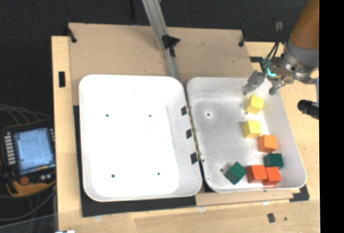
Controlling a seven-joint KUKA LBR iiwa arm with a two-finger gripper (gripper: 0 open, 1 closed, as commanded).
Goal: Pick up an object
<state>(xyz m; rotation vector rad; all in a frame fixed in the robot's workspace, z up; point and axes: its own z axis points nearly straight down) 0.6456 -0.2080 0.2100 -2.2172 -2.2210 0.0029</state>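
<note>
Yellow block [256, 103] sits in the right bin [215, 135], just below your gripper [265, 82] (fingers spread, nothing between them), which hangs poised, likely lined up for a descent onto it.
</note>
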